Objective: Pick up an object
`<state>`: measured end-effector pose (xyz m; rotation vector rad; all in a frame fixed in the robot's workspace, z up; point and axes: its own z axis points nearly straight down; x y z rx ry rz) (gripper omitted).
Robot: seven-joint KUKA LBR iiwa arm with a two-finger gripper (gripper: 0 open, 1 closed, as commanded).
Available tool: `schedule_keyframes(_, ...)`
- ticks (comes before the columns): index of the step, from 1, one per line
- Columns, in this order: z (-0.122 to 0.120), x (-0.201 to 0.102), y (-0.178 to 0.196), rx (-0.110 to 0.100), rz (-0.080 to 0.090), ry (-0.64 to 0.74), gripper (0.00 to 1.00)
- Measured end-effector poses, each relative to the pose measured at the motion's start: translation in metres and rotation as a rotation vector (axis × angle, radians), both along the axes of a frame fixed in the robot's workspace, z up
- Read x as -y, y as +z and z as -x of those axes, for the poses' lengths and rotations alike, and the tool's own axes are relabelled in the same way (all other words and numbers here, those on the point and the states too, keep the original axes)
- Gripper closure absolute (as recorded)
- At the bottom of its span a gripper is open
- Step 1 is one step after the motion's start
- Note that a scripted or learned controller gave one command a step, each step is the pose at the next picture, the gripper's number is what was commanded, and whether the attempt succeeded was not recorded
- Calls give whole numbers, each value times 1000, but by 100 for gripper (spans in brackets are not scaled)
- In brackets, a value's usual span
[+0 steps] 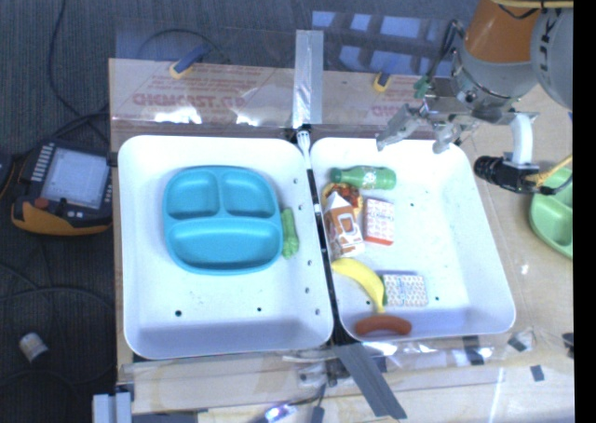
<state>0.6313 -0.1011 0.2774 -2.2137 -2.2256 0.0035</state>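
Claw (419, 135), fingers spread and gripping nothing, is hovering over the right bin's (489, 267) far rim. Nearest object, a green bottle (363, 177), is lying on its side just below, long axis running left–right, cap pointing left. Probably light, rigid, slippery and apt to roll; best gripped across its middle.

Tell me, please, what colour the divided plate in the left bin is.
The divided plate is light blue, seen clearly in the camera view.
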Motion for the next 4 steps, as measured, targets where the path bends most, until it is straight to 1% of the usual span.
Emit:
schedule_keyframes(1,-1,-1,7,-3,-1,5,100)
schedule_keyframes(2,-11,8,12,1,4,51,100)
schedule_keyframes(3,-11,8,12,1,4,51,0)
schedule_keyframes(4,6,27,-162,-2,0,79,0)
